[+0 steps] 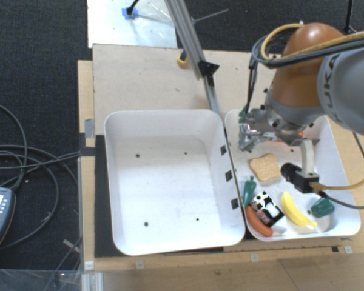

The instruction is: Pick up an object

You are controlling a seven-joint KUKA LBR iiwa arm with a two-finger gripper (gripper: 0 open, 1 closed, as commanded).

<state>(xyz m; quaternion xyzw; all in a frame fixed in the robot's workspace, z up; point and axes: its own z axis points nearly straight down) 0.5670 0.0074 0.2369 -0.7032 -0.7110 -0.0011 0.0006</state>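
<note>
Bench-top scene from above: two shallow white bins sit side by side on a brown board. The left bin (170,180) fills the middle of the frame, and the right bin (340,162) lies at right, where the grey arm (346,83) with its orange band (303,59) reaches in from the upper right.

The gripper (250,137) hangs over the upper left part of the right bin, close to the wall shared with the left bin. Its metal end is small and partly masked by the wrist, so whether it is released or clenched cannot be told, and nothing is seen gripped in it.

Objects for picking lie in the lower half of the right bin. A tan slice of toast (266,167) rests just below the gripper, apart from it. Lower down, a yellow banana (296,210) lies at a slant, with a black-and-white block (267,208) to its left and a red sausage-shaped piece (258,221) beside that. A green piece (249,191) stands near the bin's left wall, and a dark teal item (322,208) sits to the right of the banana.
</note>
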